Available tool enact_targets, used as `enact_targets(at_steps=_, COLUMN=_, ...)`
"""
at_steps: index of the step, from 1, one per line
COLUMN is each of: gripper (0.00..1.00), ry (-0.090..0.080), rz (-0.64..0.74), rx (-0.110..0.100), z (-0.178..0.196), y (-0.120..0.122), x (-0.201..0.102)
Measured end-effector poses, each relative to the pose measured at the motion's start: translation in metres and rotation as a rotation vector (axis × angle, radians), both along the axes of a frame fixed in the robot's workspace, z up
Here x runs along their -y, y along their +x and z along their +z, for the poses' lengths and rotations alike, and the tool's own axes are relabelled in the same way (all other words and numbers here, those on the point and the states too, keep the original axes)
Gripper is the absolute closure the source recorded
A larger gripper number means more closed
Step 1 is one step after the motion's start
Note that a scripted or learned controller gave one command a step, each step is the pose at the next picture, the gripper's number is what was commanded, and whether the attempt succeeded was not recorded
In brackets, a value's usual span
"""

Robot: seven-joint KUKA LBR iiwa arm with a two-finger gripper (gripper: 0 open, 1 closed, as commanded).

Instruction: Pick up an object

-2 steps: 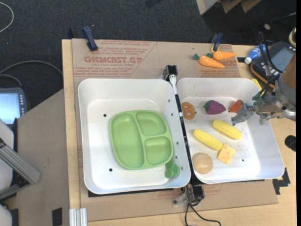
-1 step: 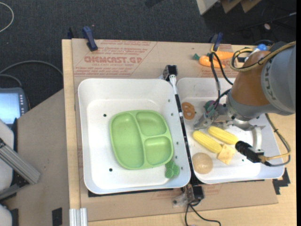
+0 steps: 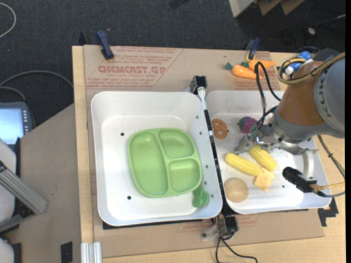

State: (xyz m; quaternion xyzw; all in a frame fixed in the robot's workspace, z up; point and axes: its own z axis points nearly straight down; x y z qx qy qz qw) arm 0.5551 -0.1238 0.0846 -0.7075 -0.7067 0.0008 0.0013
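Two white bins side by side on the bench. Left bin [image 3: 104, 147] holds a green divided plate [image 3: 163, 161] roughly mid-floor, with bare white floor all round it, widest along the far and left walls. A small green broccoli piece [image 3: 201, 199] sits at the plate's near right corner, close to the bin's near right corner.

Right bin [image 3: 230, 100] is crowded. The arm comes in from the right, and its grey wrist with the orange band covers the bin's far right part. The gripper [image 3: 246, 144] hangs low over the bin's middle, its metal fingers [image 3: 242, 146] pointing left; they look slightly parted with nothing between them, but glare and the small size make that hard to tell for sure.

Just near of the gripper lie two yellow corn cobs [image 3: 244, 164], almost side by side, the right one partly under the wrist. A yellow cheese wedge [image 3: 264, 179] touches them on the near side. A tan round ball [image 3: 236, 189] rests near the near wall. A pretzel [image 3: 220, 127] lies by the left wall and a purple piece [image 3: 248, 124] is just beyond the gripper. Free floor is mostly the far left corner

A carrot [image 3: 244, 70] lies on the bench behind the right bin
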Motion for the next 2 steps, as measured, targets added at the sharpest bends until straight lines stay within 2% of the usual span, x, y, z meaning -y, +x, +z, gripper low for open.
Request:
enact_targets(at_steps=1, gripper=1.0, ry=-0.001, rz=0.001, rx=0.003, z=0.01, y=0.001, x=-0.001)
enact_targets(at_steps=2, gripper=1.0, ry=0.004, rz=0.012, rx=0.01, z=0.105, y=-0.036, x=-0.109)
